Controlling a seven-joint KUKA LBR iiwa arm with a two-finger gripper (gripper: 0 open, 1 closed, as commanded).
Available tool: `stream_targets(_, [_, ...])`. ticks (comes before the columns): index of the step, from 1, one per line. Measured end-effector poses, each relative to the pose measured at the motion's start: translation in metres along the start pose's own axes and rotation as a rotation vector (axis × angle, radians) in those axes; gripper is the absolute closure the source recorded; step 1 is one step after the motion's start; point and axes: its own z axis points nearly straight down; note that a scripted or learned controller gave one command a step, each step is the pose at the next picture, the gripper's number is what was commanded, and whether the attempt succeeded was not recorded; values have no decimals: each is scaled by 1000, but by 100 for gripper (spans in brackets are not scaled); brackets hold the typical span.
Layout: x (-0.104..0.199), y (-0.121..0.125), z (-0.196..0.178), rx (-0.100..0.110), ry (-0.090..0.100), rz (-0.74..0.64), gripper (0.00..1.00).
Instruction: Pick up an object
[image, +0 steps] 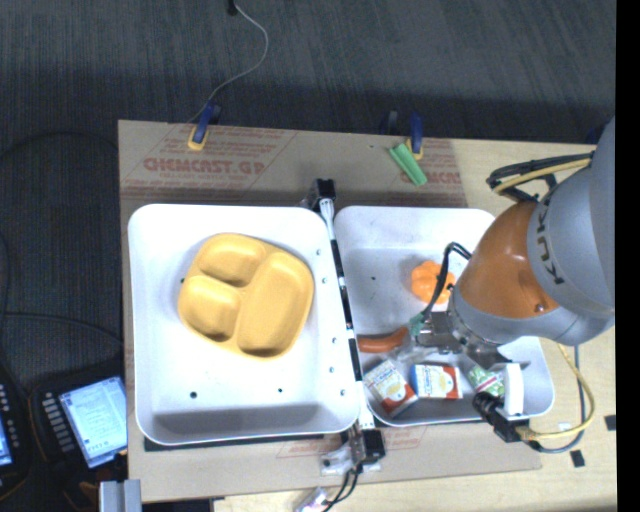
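My gripper (440, 335) hangs low over the middle of the right bin (400, 228), under the grey wrist and its orange band (505, 270). Just left of it lies a long red-orange item (380, 343). An orange object (429, 279) sits behind it, partly covered by the arm. Two small red-and-white cartons (388, 386) (436, 381) lie at the bin's front, right below the gripper. A green-and-white packet (487, 379) peeks out beside them. I cannot make out anything held in the gripper.
The left bin (140, 300) holds a big yellow lumpy object (245, 292). A divider rail (340, 290) runs between the bins. A green clip (408, 163) and a blue clamp (204, 125) sit on the cardboard behind. Cables (545, 432) trail at the front right.
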Motion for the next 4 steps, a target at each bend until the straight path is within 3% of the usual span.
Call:
stream_targets(1, [0,0,0,1,0,0,0])
stream_targets(2, [0,-2,11,5,2,-3,0])
stream_targets(3, [0,0,0,0,1,-2,100])
stream_targets(4, [0,0,0,0,1,-2,0])
